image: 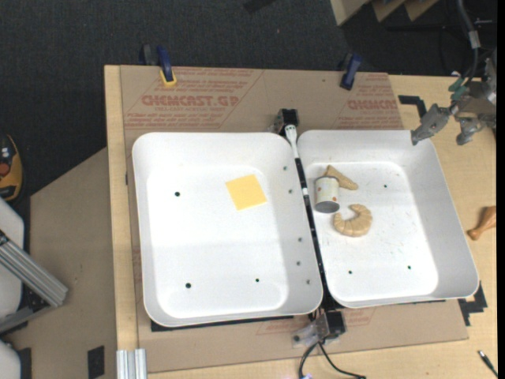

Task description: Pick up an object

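— Across the brown cardboard-faced bench (260, 93), what do you count, biggest first?

— Two shallow white plastic bins side by side: the left bin (158, 212) and the right bin (442, 235). Then one flat yellow square tile (246, 191) in the left bin, a little toward twelve o'clock of its middle. In the right bin, three small things clustered toward its nine o'clock side: one tan curved croissant-shaped piece (353, 221), one small grey-and-white cylinder (327, 195) close against the divider side, and one tan wedge-shaped scrap (340, 178) just beside the cylinder at its one o'clock. Two blue clamps (166, 61) pin the board at the far edge.

— And the arm?

— The grey metal two-finger gripper (443, 125) hangs at about one o'clock of the right bin, above its far corner. The fingers look spread apart with nothing between them.

— So which step is this?

— I'd say the approach; nothing is lifted yet. Any of the four loose pieces would serve. The croissant-shaped piece seems likeliest to me, lying clear of its neighbours. The next move would call for swinging toward eight o'clock from where the gripper is, dropping over that piece, then closing on it.
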`<state>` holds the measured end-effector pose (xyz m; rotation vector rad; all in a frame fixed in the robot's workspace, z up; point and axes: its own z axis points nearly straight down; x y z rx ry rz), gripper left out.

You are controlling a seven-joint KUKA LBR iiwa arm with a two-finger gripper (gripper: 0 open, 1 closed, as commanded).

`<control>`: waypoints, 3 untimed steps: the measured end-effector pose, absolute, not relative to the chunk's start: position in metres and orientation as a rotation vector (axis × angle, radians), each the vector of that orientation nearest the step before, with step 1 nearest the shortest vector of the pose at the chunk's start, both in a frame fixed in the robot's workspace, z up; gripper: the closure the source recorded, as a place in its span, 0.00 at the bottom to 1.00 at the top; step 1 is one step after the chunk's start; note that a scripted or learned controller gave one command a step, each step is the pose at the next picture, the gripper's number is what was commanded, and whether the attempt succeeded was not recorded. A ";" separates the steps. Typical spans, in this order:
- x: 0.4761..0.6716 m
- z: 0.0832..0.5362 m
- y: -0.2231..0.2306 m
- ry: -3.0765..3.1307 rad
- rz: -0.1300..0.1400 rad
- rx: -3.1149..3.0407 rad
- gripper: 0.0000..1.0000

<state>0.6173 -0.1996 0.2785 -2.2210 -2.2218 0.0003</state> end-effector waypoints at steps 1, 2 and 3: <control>0.618 0.289 -0.200 -2.225 -0.002 -2.223 1.00; 0.620 0.547 -0.207 -2.240 -0.014 -2.235 1.00; 0.550 0.401 -0.171 -2.210 0.010 -2.212 1.00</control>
